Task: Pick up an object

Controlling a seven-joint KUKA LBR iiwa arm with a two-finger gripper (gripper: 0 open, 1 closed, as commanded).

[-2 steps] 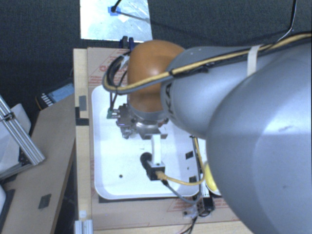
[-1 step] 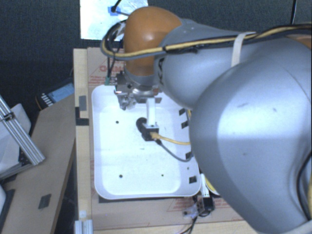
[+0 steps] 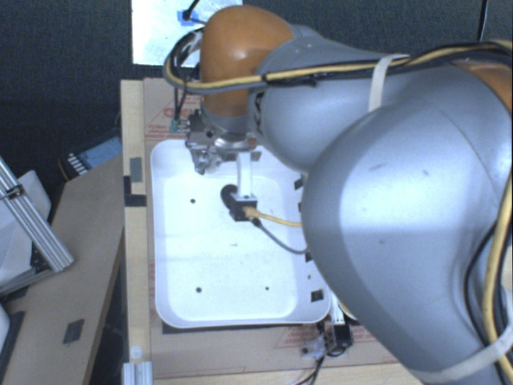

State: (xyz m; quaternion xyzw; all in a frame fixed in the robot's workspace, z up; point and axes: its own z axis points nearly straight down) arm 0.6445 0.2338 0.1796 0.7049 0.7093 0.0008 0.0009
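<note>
My gripper (image 3: 203, 160) hangs over the far end of the left white bin (image 3: 172, 239), close above its floor near the back wall. The orange wrist band (image 3: 240, 46) sits right above it. A few small dark dots (image 3: 193, 201) mark the bin's pale floor. My grey arm (image 3: 385, 175) crosses the view's right half and hides the right side of this bin and the other bin.
The bins rest on a wooden bench (image 3: 136, 215). An aluminium rail (image 3: 32, 223) lies at the left. A white sheet (image 3: 164, 22) hangs on the dark back wall. Cables and a small connector (image 3: 333, 339) sit by the bin's near right corner.
</note>
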